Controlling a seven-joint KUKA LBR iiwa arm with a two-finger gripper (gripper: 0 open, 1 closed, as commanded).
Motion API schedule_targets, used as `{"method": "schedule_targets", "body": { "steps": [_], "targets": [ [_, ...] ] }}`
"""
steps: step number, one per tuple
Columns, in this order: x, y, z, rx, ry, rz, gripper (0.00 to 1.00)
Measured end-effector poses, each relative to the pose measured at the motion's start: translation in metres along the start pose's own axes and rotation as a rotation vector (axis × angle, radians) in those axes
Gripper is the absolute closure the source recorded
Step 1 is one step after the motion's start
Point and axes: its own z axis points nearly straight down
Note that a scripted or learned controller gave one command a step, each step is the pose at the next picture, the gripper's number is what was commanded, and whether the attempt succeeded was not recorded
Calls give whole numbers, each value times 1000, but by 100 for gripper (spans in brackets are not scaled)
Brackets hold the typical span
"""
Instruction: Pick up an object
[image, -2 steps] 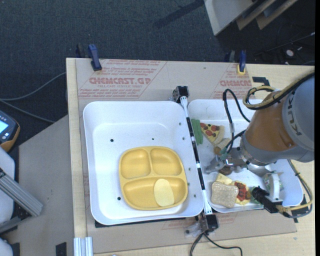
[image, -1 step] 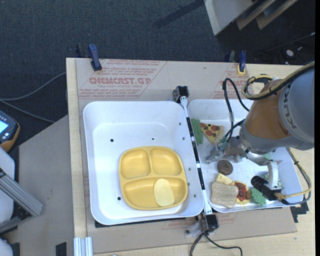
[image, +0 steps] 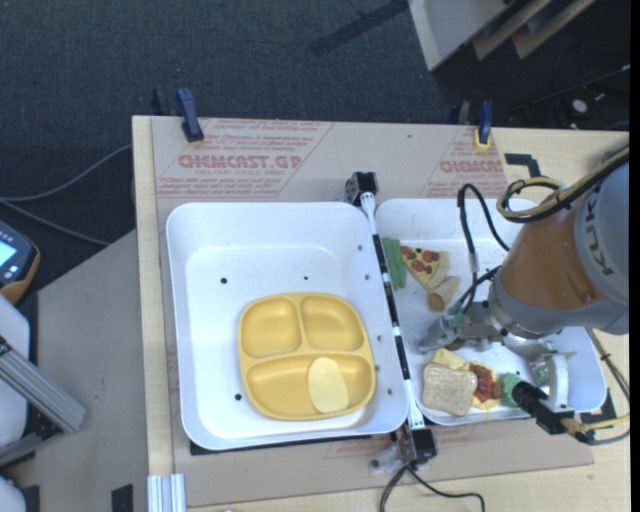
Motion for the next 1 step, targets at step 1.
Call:
{"method": "schedule_targets", "body": {
  "steps": [1],
  "targets": [
    [-3, 60, -1, -11, -4, -5, 0]
  ]
}}
